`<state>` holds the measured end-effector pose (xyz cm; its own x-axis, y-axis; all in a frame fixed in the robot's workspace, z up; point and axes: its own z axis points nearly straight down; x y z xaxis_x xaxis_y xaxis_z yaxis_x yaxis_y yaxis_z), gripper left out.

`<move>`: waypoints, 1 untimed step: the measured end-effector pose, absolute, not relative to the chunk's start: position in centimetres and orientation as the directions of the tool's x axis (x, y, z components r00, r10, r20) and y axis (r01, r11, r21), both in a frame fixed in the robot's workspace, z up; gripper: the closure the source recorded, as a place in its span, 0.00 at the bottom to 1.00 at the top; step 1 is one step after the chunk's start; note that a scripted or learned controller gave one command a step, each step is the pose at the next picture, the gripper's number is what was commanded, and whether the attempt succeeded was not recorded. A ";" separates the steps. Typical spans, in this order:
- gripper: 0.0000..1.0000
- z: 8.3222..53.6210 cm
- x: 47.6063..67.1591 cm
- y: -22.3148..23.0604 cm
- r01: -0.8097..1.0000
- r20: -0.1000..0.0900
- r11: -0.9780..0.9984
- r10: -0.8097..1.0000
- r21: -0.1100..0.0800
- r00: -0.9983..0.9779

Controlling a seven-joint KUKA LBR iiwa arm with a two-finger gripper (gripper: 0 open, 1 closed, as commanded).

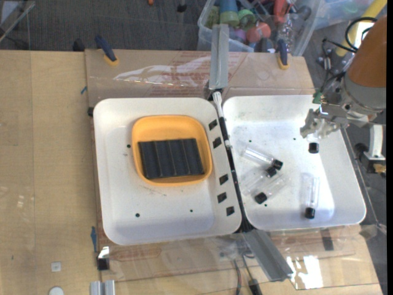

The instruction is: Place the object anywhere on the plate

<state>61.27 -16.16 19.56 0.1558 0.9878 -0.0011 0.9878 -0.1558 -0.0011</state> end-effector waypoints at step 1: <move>1.00 20.1 65.0 -16.0 0.997 -0.002 -0.079 0.997 0.002 0.079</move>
